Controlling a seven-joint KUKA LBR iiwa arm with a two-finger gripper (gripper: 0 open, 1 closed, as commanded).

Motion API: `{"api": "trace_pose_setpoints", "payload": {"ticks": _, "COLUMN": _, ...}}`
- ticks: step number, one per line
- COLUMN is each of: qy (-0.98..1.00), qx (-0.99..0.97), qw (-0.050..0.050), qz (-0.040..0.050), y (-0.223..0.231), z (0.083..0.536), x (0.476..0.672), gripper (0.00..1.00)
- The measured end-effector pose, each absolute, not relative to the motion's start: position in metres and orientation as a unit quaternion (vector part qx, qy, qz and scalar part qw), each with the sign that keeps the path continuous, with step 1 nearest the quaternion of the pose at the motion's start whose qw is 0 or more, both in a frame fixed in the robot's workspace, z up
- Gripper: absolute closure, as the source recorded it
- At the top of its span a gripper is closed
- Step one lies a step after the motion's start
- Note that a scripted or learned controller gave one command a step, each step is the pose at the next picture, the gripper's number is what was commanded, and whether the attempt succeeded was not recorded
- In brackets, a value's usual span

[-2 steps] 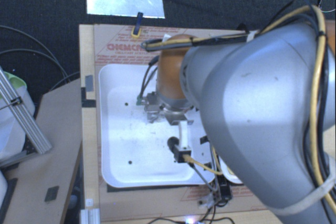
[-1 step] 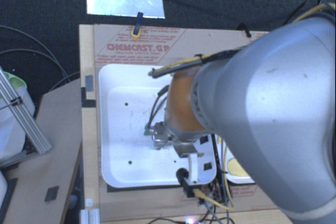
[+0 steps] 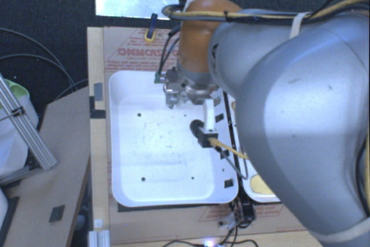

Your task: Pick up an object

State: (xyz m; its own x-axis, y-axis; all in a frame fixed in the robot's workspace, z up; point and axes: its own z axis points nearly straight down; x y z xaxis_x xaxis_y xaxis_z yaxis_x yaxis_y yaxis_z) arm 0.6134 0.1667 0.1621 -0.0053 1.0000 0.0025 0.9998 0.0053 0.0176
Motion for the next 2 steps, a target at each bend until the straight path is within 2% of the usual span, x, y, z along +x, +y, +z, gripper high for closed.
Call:
{"api": "trace_pose_setpoints", "payload": {"ticks": 1, "qy": 0.707, "qx": 0.708, "qw": 0.004, "qz": 0.0041, "y": 0.126, "z": 0.213, "x": 0.672, "gripper": 1.00}}
{"api": "trace_pose_setpoints", "payload": {"ticks": 2, "qy": 0.707, "qx": 0.708, "qw": 0.002, "qz": 0.0026, "y": 0.089, "z": 0.295, "x": 0.630, "gripper": 1.00}}
